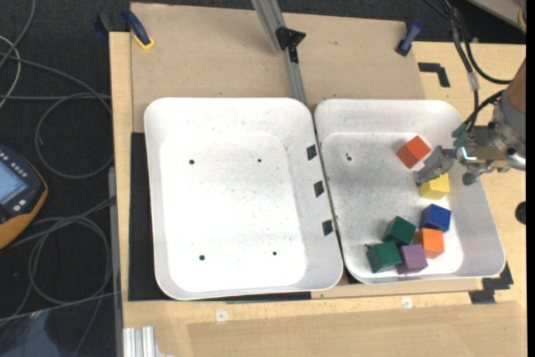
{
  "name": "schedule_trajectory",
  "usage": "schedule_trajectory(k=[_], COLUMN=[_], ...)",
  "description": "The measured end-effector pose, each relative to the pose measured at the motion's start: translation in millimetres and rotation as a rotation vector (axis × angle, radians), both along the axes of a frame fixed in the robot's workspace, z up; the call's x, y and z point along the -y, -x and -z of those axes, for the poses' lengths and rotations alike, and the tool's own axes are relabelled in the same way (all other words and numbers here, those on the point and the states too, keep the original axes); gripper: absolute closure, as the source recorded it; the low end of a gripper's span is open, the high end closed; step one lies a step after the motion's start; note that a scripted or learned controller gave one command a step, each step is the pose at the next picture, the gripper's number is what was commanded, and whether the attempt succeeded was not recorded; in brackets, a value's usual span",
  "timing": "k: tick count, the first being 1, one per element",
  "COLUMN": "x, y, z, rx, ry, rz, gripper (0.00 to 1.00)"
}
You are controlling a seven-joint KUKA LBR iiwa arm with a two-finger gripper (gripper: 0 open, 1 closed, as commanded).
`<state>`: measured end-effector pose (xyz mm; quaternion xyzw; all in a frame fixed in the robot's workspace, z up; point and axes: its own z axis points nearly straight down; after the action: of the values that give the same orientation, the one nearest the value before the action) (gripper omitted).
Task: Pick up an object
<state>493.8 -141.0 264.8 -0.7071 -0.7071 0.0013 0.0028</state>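
Fingers of the grey two-finger gripper [445,165] hang at the right edge of the frame, a little above its middle, over the right-hand shallow white plastic bin [359,138]. Whether they are spread or closed I cannot tell; they read as a dark blur, and nothing shows plainly between them.

What the coming move turns on is the small yellow cube [435,186]: it lies directly below the fingertips in the picture, just beside or touching them, so a short drop toward the lower frame would meet it. The small orange-red cube [413,152] sits just up and to the left of the tips, near but apart.

Farther down the frame, toward the bin's lower right corner, a cluster lies close-packed: a blue cube [436,218], an orange cube [433,240], a purple cube [413,257] and two dark green blocks [400,229] [384,255]. These are well apart from the fingers. The yellow cube looks the nearest candidate, its faces roughly square to the frame.
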Motion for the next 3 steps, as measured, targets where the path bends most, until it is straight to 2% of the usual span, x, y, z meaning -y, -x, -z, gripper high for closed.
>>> schedule_trajectory(k=[1,2,3], x=[0,7,-1], y=[-1,2,-1], z=[-2,57,105], rx=[0.006,-0.002,-0.001], ry=[0.001,-0.001,-0.001], rz=[-0.001,0.001,-0.001], gripper=[0.00,0.00,0.00])
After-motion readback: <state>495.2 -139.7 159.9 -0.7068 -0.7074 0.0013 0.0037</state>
